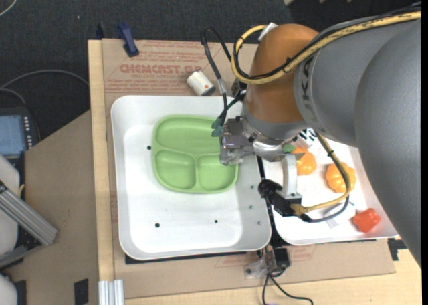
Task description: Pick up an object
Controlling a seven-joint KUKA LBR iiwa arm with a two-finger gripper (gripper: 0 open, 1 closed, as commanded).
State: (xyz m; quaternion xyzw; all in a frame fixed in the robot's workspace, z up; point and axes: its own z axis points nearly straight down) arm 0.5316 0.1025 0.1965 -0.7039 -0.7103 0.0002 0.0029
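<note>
Cardboard-topped table (160, 63), frame centre: jaws (229, 149), spread indeterminable, are poised at a green divided tray's (184, 153) right rim; judged light, stiff, best pinched there.

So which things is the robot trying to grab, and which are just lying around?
For the job:
- green divided plate, left bin
- two orange pieces and a red piece, right bin
- gripper, over the plate's edge

Lying about:
- white cylinder
- blue clip
</note>
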